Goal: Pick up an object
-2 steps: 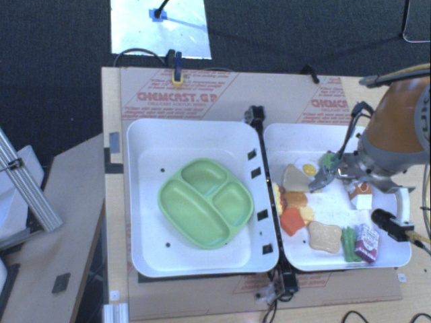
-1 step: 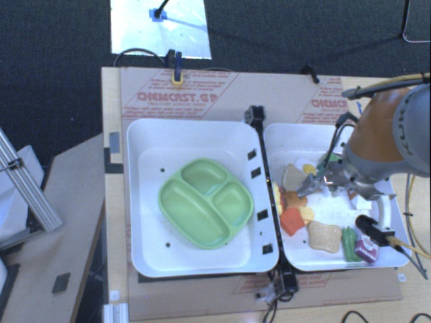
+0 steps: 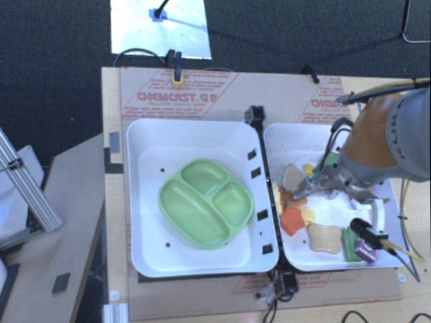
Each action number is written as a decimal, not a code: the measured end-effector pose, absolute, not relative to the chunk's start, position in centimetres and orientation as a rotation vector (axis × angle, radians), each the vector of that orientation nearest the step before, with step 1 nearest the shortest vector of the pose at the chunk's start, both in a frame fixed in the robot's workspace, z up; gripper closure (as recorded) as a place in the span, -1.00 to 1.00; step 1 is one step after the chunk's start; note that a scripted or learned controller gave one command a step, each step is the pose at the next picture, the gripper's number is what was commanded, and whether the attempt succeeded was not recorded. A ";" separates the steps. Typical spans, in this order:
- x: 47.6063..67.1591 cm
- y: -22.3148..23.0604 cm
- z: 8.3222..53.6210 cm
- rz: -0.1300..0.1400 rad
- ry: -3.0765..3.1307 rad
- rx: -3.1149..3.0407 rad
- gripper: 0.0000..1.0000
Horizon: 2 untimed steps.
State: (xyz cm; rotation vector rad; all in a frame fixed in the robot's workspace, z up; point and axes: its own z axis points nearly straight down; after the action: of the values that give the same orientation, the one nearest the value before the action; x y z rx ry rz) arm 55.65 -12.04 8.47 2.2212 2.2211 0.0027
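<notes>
The arm (image 3: pixel 387 140) reaches in from three o'clock and bends down over the right bin (image 3: pixel 289 136), with its gripper (image 3: pixel 315 180) low among the items near that bin's left side; whether the gripper is released or clenched I cannot tell. Around it lie a greyish-tan rounded piece (image 3: pixel 293 175) just at its nine o'clock, an orange-red block (image 3: pixel 292 221) at about seven o'clock, small yellow bits (image 3: pixel 307 214) beside the block, a pale bread-like slab (image 3: pixel 325 238) toward six o'clock, and a green piece (image 3: pixel 350 244) with a purple one (image 3: pixel 366 251) at five o'clock. The left bin (image 3: pixel 148 140) on the counter (image 3: pixel 222 89) holds a light green divided tray (image 3: pixel 205 202) with three compartments.
</notes>
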 end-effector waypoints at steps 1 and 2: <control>55.8 -12.0 9.7 0.009 2.220 2.218 1.00; 55.6 -12.4 14.2 0.004 2.220 2.218 1.00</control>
State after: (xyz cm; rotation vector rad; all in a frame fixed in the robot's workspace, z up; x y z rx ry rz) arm 55.59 -12.43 14.20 2.2177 2.2198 0.0036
